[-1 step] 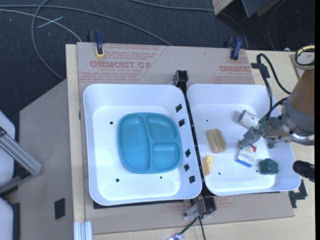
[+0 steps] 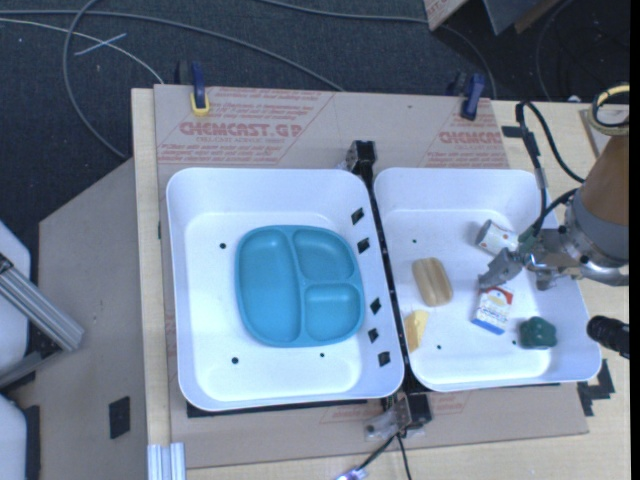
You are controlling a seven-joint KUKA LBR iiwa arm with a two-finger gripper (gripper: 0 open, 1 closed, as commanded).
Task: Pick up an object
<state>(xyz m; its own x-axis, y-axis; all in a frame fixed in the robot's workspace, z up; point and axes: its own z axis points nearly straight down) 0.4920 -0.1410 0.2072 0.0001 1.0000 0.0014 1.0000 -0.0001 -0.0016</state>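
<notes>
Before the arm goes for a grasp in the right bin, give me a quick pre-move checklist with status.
1. Gripper over the right bin: ok.
2. Target under it: the small white, red and blue packet lies just below the gripper: ok.
3. Nothing held between the fingers: cannot tell.
4. Space around the target: dark green object lies close on its right, apart from it: ok, but tight.
5. Other items out of the path: tan block and yellow piece sit to the left: ok.
6. Blue divided plate stays in the left bin: ok.
</notes>
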